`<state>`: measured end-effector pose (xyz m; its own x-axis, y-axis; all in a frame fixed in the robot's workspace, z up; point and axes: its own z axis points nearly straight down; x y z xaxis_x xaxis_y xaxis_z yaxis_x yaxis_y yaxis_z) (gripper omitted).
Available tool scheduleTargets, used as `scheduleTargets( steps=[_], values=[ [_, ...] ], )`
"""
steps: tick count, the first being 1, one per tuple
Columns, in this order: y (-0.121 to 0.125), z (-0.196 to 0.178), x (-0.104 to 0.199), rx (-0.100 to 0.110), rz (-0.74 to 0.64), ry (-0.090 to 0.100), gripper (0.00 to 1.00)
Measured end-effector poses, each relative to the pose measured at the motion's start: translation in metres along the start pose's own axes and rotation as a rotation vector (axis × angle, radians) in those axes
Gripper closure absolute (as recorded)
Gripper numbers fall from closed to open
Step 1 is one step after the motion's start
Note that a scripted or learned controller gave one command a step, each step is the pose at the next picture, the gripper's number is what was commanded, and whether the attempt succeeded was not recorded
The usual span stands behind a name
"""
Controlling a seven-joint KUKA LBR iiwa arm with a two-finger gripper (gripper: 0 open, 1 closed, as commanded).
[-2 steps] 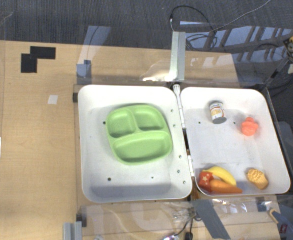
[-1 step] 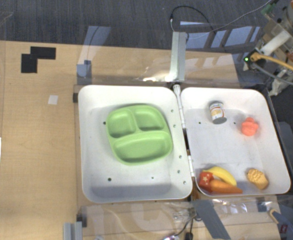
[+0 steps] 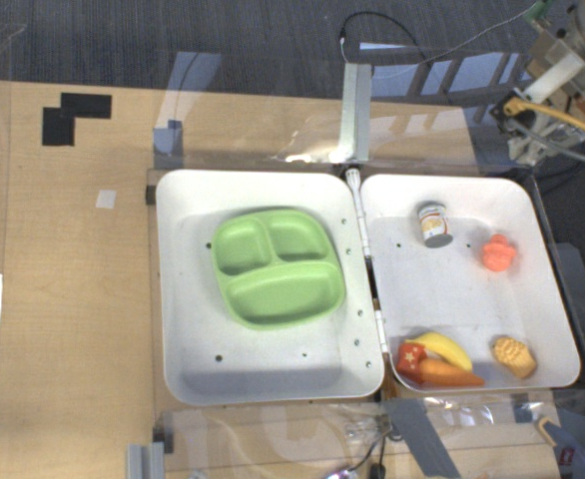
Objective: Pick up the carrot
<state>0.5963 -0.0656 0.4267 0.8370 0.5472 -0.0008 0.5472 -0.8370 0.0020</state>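
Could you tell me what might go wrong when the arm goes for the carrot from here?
The carrot lies in the right bin's near-left corner, close to the walls, so the fingers may strike the rim.

It touches the banana and a red item, so a grasp may catch or shove those instead.

The gripper sits at the view's top right, far from the carrot.

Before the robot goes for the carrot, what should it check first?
1. Carrot in view, in the right bin at its near-left corner: ok.
2. Carrot free of neighbours: not ok, the banana and a red toy lie against it.
3. Room from the bin wall: not ok, it hugs the near rim.
4. Jar, orange-pink toy and yellow corn-like toy away from the carrot: ok.
5. Gripper open: cannot tell.
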Motion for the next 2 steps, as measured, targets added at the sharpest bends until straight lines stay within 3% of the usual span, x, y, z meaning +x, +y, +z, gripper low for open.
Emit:
scheduleTargets(
  steps=[1,2],
  values=[
    [0.019,0.102,0.067,0.003,0.325,0.0,1.0],
    [0.007,0.04,0.045,0.001,0.375,0.003,1.0]
  ],
)
